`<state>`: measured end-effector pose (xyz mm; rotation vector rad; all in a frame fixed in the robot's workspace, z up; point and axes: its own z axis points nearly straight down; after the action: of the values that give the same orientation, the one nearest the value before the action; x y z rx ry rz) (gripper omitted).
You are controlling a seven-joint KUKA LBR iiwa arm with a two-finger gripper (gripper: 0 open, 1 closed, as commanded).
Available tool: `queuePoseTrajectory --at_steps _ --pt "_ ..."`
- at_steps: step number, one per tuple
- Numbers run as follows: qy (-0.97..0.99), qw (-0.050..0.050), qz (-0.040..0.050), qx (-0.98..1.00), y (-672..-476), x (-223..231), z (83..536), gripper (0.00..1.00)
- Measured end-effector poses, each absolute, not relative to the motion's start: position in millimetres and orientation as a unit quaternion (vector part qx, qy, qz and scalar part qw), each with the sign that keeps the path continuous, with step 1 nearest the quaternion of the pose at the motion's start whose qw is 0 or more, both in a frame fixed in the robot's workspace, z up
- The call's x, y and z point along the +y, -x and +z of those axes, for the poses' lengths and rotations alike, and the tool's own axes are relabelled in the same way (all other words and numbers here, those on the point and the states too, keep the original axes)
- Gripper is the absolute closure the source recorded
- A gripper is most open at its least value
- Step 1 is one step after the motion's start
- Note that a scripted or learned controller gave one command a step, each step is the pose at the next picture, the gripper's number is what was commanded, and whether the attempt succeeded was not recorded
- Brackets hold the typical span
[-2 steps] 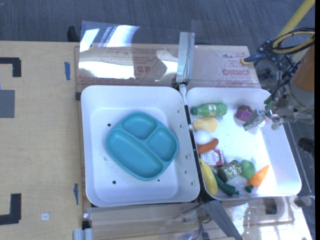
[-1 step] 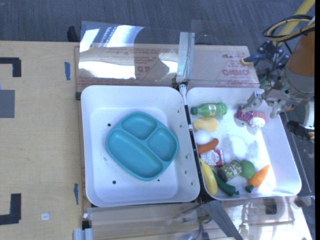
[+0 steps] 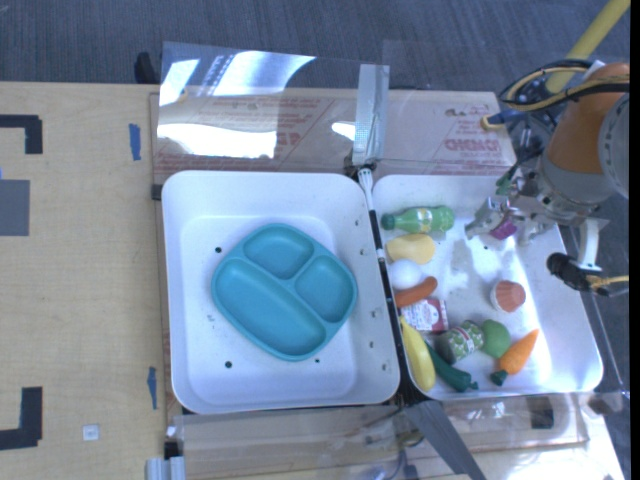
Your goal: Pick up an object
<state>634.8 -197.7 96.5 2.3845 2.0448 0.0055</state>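
Camera view, near edge first: right bin (image 3: 585, 363) carries the clutter. Along its near side sit a banana (image 3: 418, 356), a dark green piece (image 3: 455, 376) just beside it, a carrot (image 3: 515, 353), a green round fruit (image 3: 495, 336) and a small can-like item (image 3: 460, 341). Mid-bin: a red-and-white packet (image 3: 428, 315), an orange sausage-shaped piece (image 3: 415, 291), a red-brown ball (image 3: 510, 295) standing apart from the rest. Farther back: a pale yellow piece (image 3: 412, 250) and a green bottle (image 3: 420, 218) lying on its side.

Left bin (image 3: 190, 268) holds a blue divided plate (image 3: 285, 290).

Tool (image 3: 505, 220) sits over the far right corner of the right bin, well apart from the near cluster. Something purplish at its tip; can't tell whether that's an object or part of the tool. Open or closed: cannot tell.

My call: no pick confirmed yet. Best target is the red-brown ball, since it has free space all round. The near cluster is packed touching, likely to yield a bad grip. Come straight down, centred.

Hard to read: the arm (image 3: 590, 148) is cut off at the right edge, and glare on the clear sheet (image 3: 240, 108) behind the bins on the worktop (image 3: 70, 268) washes out detail.
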Motion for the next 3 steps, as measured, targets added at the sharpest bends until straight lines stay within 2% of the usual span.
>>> queuePoseTrajectory --at_steps 1,2,3 --pt "-0.820 -0.008 0.0071 0.572 -656.9 -201.5 88.5 0.00" --pt "-0.820 -0.001 0.0075 0.572 -658.2 -204.8 101.0 1.00" --pt "-0.772 0.004 0.0047 0.635 -663.0 -126.2 233.2 1.00"
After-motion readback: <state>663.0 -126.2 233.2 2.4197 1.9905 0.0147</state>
